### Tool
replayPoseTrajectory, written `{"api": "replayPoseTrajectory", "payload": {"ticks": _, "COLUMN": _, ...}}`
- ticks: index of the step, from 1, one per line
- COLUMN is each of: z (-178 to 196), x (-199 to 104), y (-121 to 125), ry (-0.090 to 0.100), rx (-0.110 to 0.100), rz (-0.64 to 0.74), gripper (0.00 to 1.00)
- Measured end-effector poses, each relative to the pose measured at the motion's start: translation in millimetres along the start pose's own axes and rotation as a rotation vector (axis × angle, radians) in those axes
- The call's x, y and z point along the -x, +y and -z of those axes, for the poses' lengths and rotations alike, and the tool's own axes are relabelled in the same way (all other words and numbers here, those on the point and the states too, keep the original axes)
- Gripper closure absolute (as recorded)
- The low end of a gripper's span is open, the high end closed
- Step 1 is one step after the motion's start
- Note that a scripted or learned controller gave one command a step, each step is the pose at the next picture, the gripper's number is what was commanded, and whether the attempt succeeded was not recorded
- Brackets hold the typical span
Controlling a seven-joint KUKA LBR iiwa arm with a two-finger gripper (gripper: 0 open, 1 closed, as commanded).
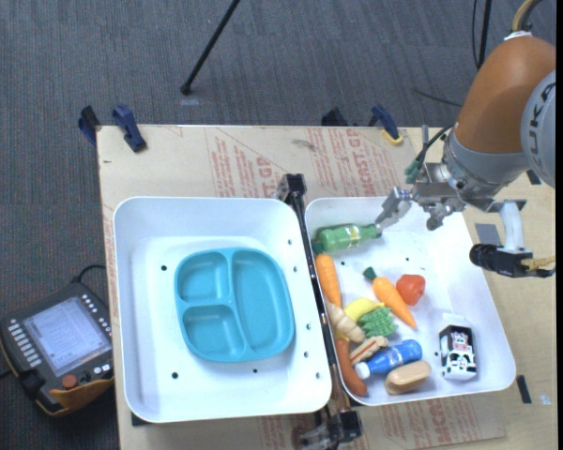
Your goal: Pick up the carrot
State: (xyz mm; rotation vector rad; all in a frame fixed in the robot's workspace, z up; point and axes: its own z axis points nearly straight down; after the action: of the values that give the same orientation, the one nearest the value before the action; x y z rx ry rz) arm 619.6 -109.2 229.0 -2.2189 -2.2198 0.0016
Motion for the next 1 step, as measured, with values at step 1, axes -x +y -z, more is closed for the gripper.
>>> {"api": "replayPoseTrajectory", "payload": {"ticks": 1, "z": -133.0, "x": 38.1, "y": -33.8, "ry": 0.001, "rx": -0.001, "rz": 0.269, "gripper": 0.00}}
